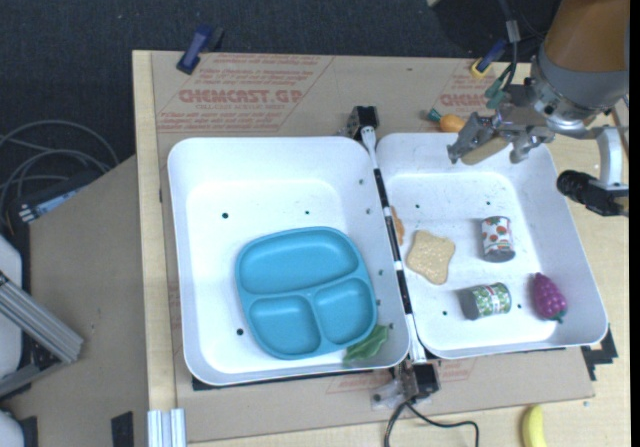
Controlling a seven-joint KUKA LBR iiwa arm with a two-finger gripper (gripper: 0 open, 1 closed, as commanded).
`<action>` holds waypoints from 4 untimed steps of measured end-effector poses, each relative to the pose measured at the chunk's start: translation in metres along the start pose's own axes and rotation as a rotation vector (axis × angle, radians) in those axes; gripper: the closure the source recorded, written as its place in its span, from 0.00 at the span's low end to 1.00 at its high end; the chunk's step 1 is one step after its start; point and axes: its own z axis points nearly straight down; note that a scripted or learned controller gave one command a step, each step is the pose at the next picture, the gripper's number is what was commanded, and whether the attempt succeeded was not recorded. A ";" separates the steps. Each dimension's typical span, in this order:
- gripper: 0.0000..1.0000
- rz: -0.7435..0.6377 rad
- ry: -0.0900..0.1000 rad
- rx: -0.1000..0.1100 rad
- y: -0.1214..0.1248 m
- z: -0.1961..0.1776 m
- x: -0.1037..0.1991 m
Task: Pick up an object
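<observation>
The hand (pixel 497 143) hangs with its fingers apart and holding nothing, over the far end of the right bin (pixel 570 225). The small cans (pixel 496 238) and the grapes (pixel 547 296) lie nearer the front, well apart from it. The round cans could roll away when it grabs.

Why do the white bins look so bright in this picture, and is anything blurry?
In the camera view, the left bin and right bin are washed out to near-pure white, hiding surface detail; shadows are soft, so lighting seems diffuse; the gripper looks a little soft, while the blue tray, toast slice and purple grapes stay fairly crisp.
</observation>
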 end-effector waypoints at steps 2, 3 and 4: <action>0.00 0.001 -0.001 -0.007 -0.082 0.166 -0.028; 0.00 0.001 -0.003 -0.009 -0.127 0.166 -0.038; 1.00 0.000 -0.002 -0.016 -0.125 0.155 -0.037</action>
